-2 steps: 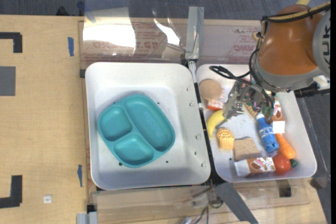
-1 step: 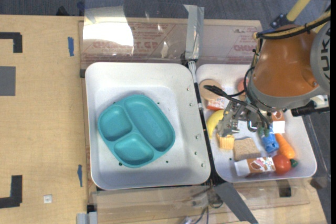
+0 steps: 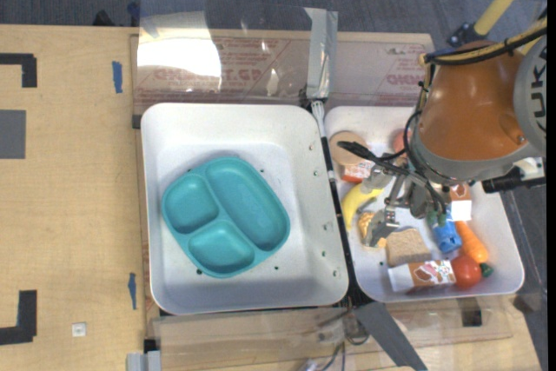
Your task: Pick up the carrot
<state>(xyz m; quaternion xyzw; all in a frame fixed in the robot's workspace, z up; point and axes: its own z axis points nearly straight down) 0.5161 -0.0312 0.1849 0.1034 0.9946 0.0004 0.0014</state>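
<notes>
End effector (image 3: 393, 217) hung in the right bin (image 3: 508, 274), over the clutter at its middle; finger state could not be told. Carrot (image 3: 473, 242) lay lower right, apart from it. Approach step judged underway; next move called for shifting right over the carrot.

Grey arm (image 3: 534, 91), orange band (image 3: 469, 109), dark metal gripper (image 3: 395, 208).

The right bin's (image 3: 512, 269) far corner is hidden by the arm (image 3: 473, 113); tool (image 3: 401, 208) fingers are blurred among toys.
</notes>
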